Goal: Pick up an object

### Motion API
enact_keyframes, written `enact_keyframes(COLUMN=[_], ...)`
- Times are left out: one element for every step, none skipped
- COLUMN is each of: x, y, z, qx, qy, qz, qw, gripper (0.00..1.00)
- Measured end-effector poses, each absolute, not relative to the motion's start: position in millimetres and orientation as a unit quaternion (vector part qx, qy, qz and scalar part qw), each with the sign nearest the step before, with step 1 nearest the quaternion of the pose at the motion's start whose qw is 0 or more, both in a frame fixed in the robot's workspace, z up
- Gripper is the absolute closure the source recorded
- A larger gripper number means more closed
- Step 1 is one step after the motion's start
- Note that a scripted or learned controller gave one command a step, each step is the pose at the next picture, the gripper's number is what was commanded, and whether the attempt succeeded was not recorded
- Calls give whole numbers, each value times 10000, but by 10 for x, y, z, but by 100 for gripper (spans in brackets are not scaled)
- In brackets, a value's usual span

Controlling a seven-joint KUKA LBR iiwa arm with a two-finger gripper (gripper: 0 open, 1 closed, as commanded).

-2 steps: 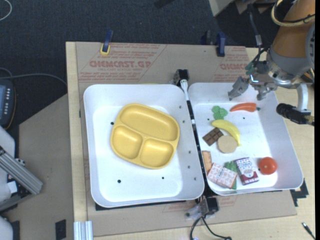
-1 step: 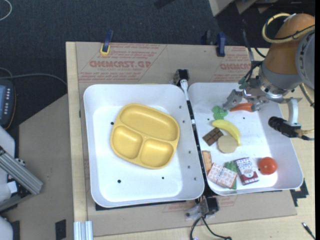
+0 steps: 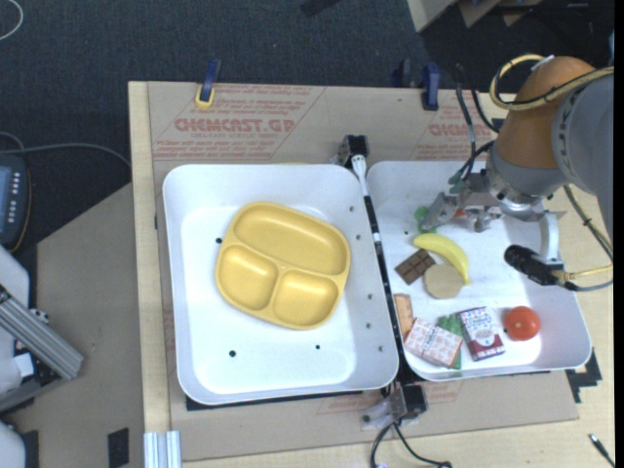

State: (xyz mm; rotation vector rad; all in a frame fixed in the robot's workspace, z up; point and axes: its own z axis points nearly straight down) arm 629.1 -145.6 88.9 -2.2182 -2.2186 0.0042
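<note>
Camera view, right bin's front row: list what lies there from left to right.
Cracker → checkered packet → red and white packet → tomato.

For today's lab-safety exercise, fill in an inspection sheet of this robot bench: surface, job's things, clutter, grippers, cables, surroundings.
Surface: cardboard-covered bench bearing a left white bin and a right white bin.
Job's things: in the right bin, banana, tomato, chocolate bar, round biscuit, small red-and-white cartons.
Clutter: yellow divided plate in the left bin.
Grippers: gripper low over the right bin's far end, above the banana; jaws' state unclear.
Cables: yellow cable looped at the arm.
Surroundings: dark carpet.
</note>
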Motion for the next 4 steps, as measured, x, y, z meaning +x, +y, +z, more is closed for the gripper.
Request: enact_keyframes(x=[6306, 6280, 6289, 6298], y=[-1461, -1418, -1428, -1429], z=[1029, 1480, 2132, 2261], qx=[-7073, -7069, -7068, -7069], qy=[-7069, -7073, -7074, -7073], qz=[-4, -14, -21, -10], qw=[-6, -24, -37, -19], gripper=[100, 100, 100, 100])
